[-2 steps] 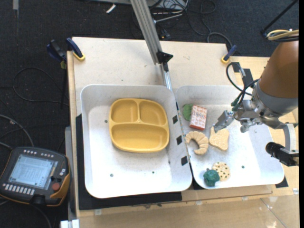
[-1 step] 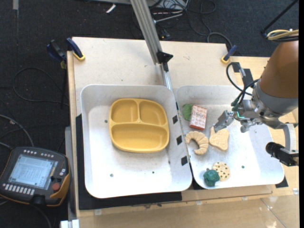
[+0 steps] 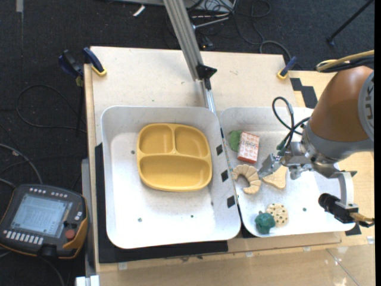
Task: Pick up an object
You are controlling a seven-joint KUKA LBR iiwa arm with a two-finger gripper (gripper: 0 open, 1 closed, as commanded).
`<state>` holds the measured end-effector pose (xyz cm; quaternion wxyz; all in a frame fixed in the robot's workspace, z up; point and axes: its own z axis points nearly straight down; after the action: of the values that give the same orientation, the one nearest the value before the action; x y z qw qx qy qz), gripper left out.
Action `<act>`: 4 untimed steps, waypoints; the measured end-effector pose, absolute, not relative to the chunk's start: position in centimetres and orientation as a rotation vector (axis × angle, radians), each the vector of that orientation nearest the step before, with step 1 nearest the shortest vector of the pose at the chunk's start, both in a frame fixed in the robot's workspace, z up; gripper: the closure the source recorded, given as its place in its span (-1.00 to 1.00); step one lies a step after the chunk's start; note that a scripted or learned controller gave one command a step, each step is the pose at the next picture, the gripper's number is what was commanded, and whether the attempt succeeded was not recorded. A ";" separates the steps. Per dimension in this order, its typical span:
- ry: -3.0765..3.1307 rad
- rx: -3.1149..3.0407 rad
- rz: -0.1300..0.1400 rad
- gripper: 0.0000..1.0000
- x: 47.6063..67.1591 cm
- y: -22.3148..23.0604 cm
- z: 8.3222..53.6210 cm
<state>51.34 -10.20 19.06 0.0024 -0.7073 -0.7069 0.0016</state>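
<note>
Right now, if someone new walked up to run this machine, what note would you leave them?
Gripper: low in the right bin, at the croissant and a tan piece; open or shut, cannot tell.
Also in that bin: red box, green piece, cookie, broccoli.
Left bin: yellow tray.
Done: nothing lifted.
Left: grasp one item and raise it.
</note>
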 end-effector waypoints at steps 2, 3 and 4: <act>-2.222 -2.223 -0.001 -1.00 52.2 -9.7 9.5; -2.222 -2.223 -0.003 1.00 52.3 -9.7 10.6; -2.228 -2.223 -0.006 1.00 52.7 -10.0 16.9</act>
<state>52.66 -10.00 16.88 -0.0028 -0.7063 -0.7079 -0.0018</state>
